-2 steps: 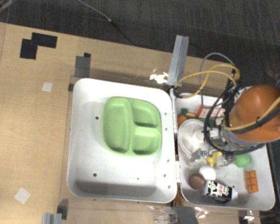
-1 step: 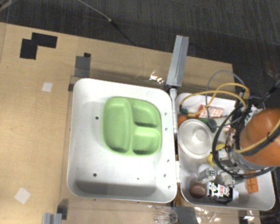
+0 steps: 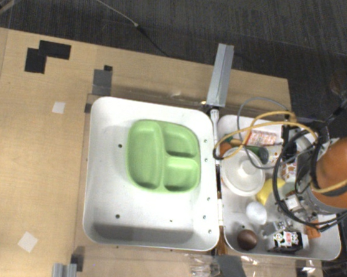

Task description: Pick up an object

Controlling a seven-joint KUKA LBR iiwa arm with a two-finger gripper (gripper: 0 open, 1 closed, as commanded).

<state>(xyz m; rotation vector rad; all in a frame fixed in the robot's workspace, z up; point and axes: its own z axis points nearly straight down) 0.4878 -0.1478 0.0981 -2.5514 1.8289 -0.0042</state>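
Several small things lie in the right bin (image 3: 329, 251): a white ball (image 3: 256, 211), a brown ball (image 3: 248, 239), a white cup (image 3: 243, 173). The gripper (image 3: 290, 212) hangs at three o'clock from the white ball, just beside it. How it is set, I cannot tell; cables hide it.

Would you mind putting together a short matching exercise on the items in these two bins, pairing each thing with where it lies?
Things:
1. green divided tray
2. brown ball
3. white bowl
4. black and white packet

Places:
A. near the front edge of the right bin, towards its left corner
B. in the middle of the left bin
C. near the front edge of the right bin, to the right of the brown ball
D. in the left half of the right bin, behind the brown ball

Pairs: 1-B, 2-A, 3-D, 4-C
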